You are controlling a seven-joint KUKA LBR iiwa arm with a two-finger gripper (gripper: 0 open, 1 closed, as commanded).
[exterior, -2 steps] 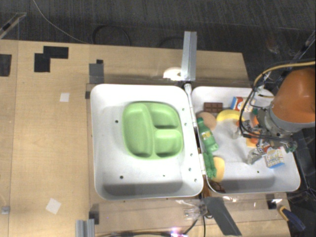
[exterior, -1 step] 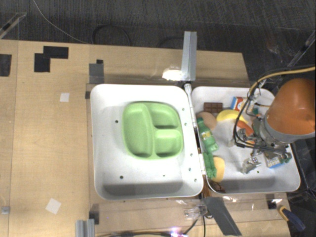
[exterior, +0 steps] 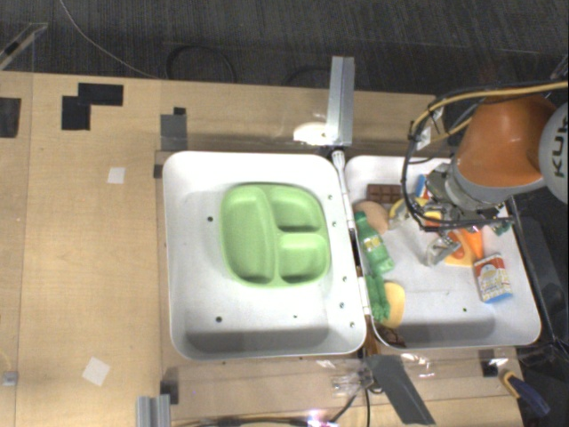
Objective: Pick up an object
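Camera view: pincer (exterior: 442,253) grip unclear, near red-labelled box (exterior: 492,279), print perhaps illegible.

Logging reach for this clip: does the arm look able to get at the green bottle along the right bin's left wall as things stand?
Probably yes. The green bottle lies uncovered on top, and the gripper hangs over the same right bin. But the bottle hugs the bin's left wall, with a yellow item at its lower end, so the fingers may have little room.

Tray (exterior: 271,234) sits in left bin (exterior: 191,265). Right bin (exterior: 516,323) has bottle (exterior: 375,249) along its left wall, small box (exterior: 492,277) near right side.
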